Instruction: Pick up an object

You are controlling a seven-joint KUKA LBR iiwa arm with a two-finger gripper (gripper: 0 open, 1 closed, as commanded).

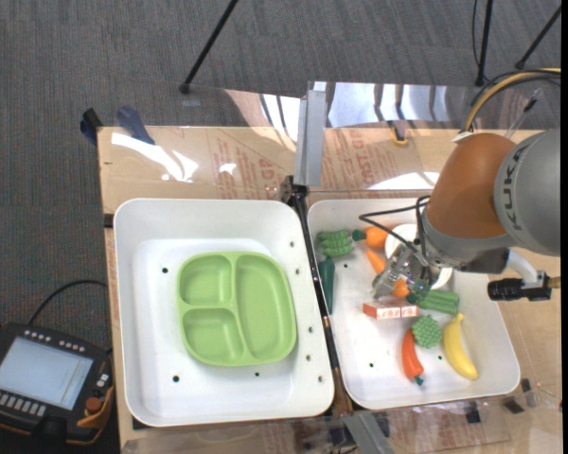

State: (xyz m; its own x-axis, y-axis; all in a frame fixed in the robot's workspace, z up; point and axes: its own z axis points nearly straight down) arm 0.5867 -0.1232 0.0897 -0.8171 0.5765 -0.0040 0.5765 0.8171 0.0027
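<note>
Nearest the front edge of the desk, the right bin (497, 372) has a yellow banana (459, 348) toward its front right corner, with an orange-red carrot-looking thing (411, 355) and a knobbly green ball (426, 331) just beside it. Since the task is just "pick up an object", any of these would count, and they all sit bunched in the middle of that bin, so a grab is likely to bump neighbours.

A bit further back, the tool (399, 277) hangs low over the pile, right above a small red-and-white block (384, 310) and next to a green cucumber-like piece (439, 301). Honestly can't tell if its fingers are wide or closed, it's a grey blur from up here, and nothing is visibly gripped. My guess is it's going for the block or whatever's right under it.

The left bin (133, 253) holds a green divided plate (237, 307) in the middle, probably just a drop-off spot.

Toward the back of the right bin there's another bumpy green toy (337, 243) and an orange piece (375, 236). The arm's orange band (469, 187) covers the back right corner, so whatever's under it is anyone's guess.
</note>
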